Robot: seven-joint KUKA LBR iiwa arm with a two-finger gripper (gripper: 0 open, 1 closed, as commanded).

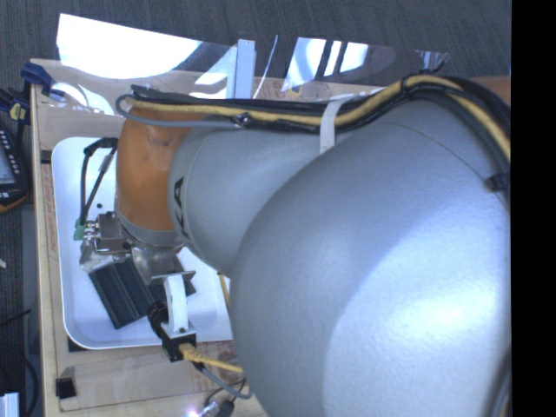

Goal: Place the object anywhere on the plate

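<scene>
Robot lab: big grey arm with cables, wooden surface, white bin, dark carpet floor, gadgets at left edge.

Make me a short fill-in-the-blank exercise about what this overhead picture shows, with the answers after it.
1. The band above the arm's wrist is coloured ____.
2. The gripper is over the ____ bin in the camera view.
3. The bin is coloured ____.
4. A black and yellow ____ runs along the top of the arm.

Answers: orange; left; white; cable
</scene>
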